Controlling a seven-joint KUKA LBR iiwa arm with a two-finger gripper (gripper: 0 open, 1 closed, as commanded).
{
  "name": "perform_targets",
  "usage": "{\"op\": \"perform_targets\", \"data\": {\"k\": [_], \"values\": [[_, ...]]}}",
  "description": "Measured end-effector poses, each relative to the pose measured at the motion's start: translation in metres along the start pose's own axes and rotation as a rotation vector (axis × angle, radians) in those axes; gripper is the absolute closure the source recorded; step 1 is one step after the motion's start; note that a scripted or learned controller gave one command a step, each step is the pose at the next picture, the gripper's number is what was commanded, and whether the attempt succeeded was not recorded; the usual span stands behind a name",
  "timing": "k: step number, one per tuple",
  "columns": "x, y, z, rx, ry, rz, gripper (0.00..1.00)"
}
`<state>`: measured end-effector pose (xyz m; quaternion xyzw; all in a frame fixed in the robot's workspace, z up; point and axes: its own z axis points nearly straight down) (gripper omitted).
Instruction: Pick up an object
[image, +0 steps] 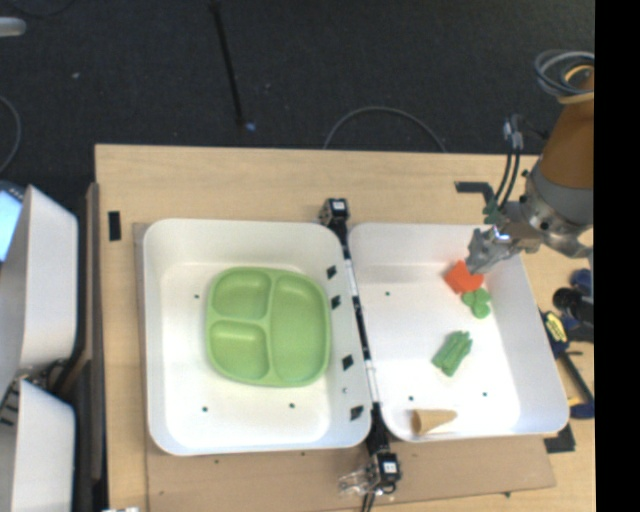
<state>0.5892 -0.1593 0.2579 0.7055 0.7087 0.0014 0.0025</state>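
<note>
Hand (484, 250) poised just above orange piece (463, 278) in right bin (520, 400) (finger state unreadable); pick not yet made.

Hand (487, 250) over orange toy (462, 278) — right bin (400, 330).

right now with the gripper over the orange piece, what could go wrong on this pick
1. The gripper hangs at the upper edge of the orange piece, not over its middle, so a descent may clip it and push it away.
2. The small green piece sits touching or nearly touching the orange piece, so it may be knocked or pinched along with it.
3. Both lie near the right bin's far side, so a nudge could slide the orange piece toward the wall.
</note>
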Motion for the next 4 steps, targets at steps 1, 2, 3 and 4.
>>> {"op": "perform_targets", "data": {"k": [1, 2, 3, 4], "values": [[0.049, 0.004, -0.008, 0.002, 0.002, -0.002, 1.00], [0.105, 0.004, -0.014, 0.004, 0.003, -0.003, 1.00], [0.156, 0.006, 0.003, 0.006, 0.002, -0.002, 1.00], [0.213, 0.001, 0.012, 0.006, 0.002, -0.002, 1.00]]}}
